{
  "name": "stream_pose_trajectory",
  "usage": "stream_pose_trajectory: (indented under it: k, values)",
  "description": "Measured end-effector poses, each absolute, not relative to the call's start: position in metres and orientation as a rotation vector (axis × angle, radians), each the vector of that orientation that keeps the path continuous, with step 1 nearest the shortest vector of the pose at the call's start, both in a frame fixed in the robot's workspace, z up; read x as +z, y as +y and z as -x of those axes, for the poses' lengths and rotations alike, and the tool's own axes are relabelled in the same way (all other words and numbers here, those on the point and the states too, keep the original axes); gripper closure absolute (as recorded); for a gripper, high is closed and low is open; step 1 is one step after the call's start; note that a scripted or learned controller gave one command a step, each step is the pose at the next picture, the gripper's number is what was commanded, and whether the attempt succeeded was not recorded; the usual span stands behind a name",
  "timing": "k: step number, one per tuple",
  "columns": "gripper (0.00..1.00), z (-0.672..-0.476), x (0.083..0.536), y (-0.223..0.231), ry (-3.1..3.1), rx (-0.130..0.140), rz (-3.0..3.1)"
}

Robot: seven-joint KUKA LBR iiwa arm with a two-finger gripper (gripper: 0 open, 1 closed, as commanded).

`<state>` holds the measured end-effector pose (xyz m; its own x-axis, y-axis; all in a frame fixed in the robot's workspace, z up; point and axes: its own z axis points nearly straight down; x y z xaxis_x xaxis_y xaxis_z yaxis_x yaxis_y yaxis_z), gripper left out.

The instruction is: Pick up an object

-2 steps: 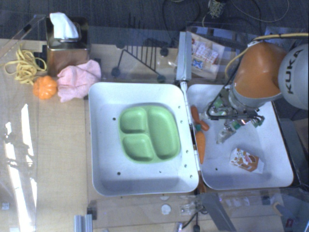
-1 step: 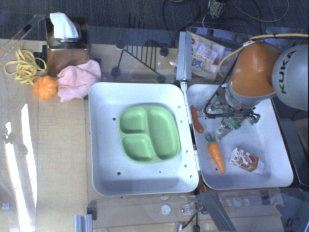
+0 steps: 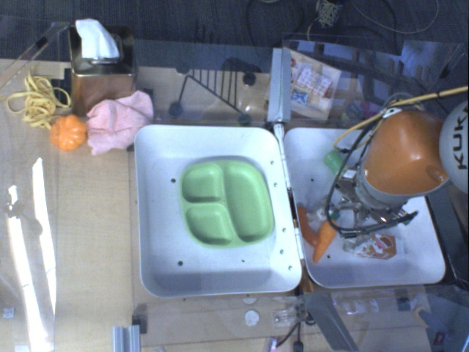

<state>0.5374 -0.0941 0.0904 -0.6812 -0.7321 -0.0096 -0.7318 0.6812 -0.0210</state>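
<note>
orange carrot-shaped toy (image 3: 322, 242) | lies in right bin (image 3: 432, 266) by its left wall, long axis slanting from upper right to lower left | gripper (image 3: 360, 222) sits low just right of it, beside a red-and-white packet (image 3: 379, 248) | finger state: cannot tell, wrist hides it

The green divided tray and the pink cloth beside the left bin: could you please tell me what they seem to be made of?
The green divided tray looks like moulded matte plastic: smooth rounded compartments, soft sheen. The pink cloth looks like soft fabric, perhaps terry: crumpled folds, fuzzy surface.
</note>
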Motion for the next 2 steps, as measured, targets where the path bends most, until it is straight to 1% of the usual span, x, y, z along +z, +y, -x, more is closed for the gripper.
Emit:
stream_pose_trajectory:
  k: [1,2]
  values:
    - [1.0,-0.538,0.101,-0.092,2.863,-0.021,1.254]
    - [1.0,-0.529,0.277,-0.056,3.019,-0.005,0.803]
